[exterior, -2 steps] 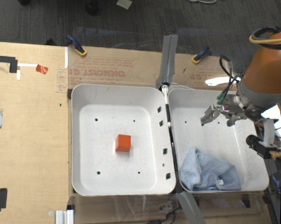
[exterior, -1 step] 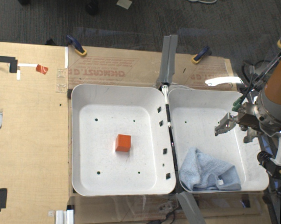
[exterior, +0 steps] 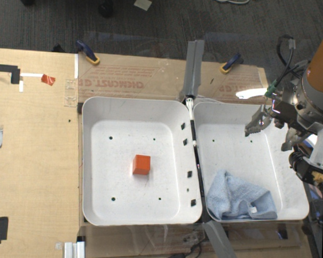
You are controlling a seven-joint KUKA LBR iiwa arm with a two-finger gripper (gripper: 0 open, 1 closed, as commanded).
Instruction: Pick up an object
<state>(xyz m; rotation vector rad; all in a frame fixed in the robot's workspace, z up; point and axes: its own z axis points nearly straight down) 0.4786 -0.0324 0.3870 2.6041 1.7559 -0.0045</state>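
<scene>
Orange cube (exterior: 142, 165) sits alone mid-floor in the left bin (exterior: 96, 149); my gripper (exterior: 272, 133) hangs spread and empty over the right bin (exterior: 226, 123), above the blue cloth (exterior: 238, 197); I judge a square, centred descent best.

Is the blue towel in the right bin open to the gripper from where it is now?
Probably yes: the gripper hangs open above the same bin, and the blue towel lies uncovered in its near corner.
</scene>
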